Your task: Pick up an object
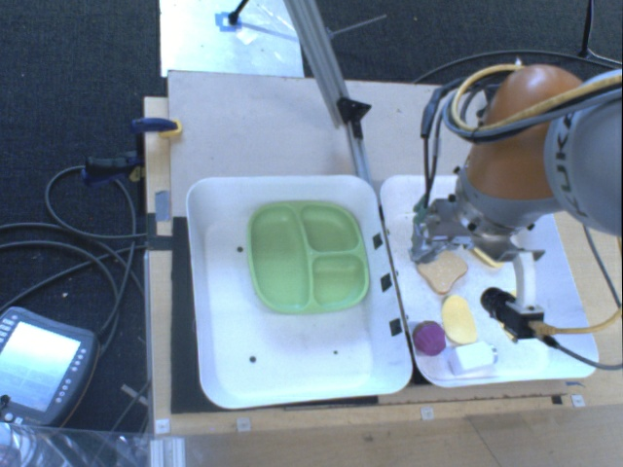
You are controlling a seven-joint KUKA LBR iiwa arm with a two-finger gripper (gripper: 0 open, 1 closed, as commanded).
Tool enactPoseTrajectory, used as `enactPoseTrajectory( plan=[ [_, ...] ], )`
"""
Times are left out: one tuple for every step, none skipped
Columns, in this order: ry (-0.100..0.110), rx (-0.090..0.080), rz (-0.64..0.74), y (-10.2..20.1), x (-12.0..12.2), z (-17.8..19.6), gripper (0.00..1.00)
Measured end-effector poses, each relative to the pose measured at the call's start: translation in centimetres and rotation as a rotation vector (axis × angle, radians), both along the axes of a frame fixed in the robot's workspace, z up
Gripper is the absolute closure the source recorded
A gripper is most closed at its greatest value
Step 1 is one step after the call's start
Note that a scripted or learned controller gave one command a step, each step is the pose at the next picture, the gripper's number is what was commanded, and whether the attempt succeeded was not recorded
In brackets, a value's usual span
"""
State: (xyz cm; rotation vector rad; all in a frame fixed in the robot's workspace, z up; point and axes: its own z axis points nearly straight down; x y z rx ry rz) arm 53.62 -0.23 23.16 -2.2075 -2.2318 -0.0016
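My gripper [426,245] hangs low over the left part of the right bin [565,261], near the wall between the bins. Just below and to its right lies a tan toast-shaped piece [443,273], very close to the gripper's tip; contact is unclear. Nearer the front of this bin lie a yellow oval piece [459,319], a purple ball [429,338] and a white block [474,359]. A yellow item [487,257] peeks out from under the wrist, mostly hidden by the arm.
The left bin [224,339] holds a green divided plate [308,258]. A slanted metal pole [321,47] comes down to the bins' back edge. A black attachment with cable [506,309] juts from the arm over the right bin.
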Motion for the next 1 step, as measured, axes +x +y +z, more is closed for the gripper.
enactPoseTrajectory(
  plan=[
    [-0.001,0.000,0.000,5.04,-0.95,-0.99,1.00]
  ],
)
